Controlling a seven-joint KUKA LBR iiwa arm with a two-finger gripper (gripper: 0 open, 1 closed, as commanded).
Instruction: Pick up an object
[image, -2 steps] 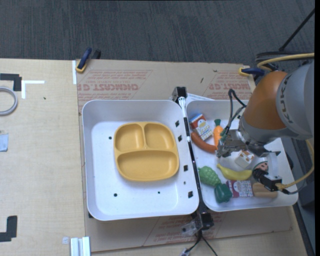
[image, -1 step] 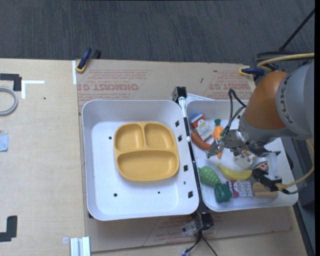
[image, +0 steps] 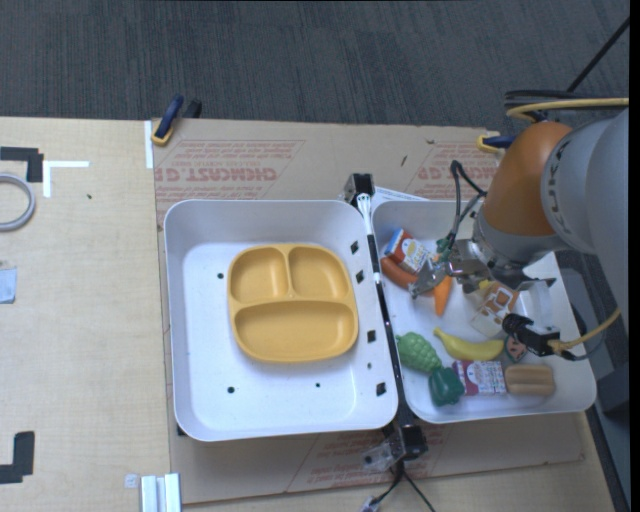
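In the right bin (image: 570, 400), the metal hand (image: 441, 272) grips a tapered orange carrot (image: 442, 293).

arm: grey, reaching in from the right, bent downward toward the left
wrist: orange band above it, upper right, with dark cables running beside it
pincer (image: 437, 272): metal tip low at the arm's left end, pointing left and down
fingers: too small and cluttered to tell how they stand
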